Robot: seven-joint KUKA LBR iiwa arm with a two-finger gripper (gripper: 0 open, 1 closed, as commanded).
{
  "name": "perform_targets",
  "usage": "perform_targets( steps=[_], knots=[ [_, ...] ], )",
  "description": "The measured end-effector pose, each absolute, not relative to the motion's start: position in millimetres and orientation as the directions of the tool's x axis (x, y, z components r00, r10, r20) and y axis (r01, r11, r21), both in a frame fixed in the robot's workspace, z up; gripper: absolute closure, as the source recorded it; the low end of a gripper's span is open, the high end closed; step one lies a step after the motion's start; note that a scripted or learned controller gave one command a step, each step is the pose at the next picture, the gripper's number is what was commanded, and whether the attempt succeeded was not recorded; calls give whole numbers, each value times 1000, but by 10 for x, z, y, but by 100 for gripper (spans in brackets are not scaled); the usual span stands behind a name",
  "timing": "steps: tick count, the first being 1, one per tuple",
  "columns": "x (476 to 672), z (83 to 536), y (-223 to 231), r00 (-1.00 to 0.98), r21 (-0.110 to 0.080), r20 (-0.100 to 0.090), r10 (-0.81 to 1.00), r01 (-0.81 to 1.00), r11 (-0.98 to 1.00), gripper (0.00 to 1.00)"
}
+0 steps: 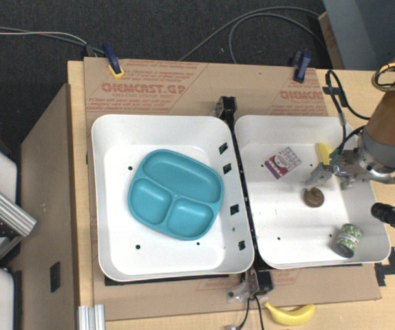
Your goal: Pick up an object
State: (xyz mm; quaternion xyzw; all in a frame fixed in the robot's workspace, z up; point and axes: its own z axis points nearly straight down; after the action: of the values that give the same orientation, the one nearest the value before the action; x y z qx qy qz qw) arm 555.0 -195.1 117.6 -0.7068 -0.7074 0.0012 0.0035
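Yellow banana (292,313) lies at the worktop's near edge. From the right the grey arm reaches over the right white bin (280,253), its jaws (329,172) apart just above one small brown round object (313,196). One teal divided plate (175,194) fills the left white bin (108,205).

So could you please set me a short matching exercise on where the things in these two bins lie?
Things:
1. blue divided plate
2. small packet
3. brown round thing
4. green can

Places:
A. right bin, near corner by the arm
B. left bin, middle
C. right bin, far part
D. right bin, middle, just below the gripper

Pairs: 1-B, 2-C, 3-D, 4-A
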Motion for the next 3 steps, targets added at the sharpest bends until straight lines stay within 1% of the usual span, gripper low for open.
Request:
perform_targets(
  steps=[1, 2, 3],
  knots=[
    [5545, 828, -1943, 0, -5, 3, 1000, 1000, 0, 0],
    [5561, 963, -1944, -1, 0, 2, 1000, 1000, 1, 100],
    [5637, 1547, -1865, -3, 7, -2, 1000, 1000, 3, 100]
  ],
)
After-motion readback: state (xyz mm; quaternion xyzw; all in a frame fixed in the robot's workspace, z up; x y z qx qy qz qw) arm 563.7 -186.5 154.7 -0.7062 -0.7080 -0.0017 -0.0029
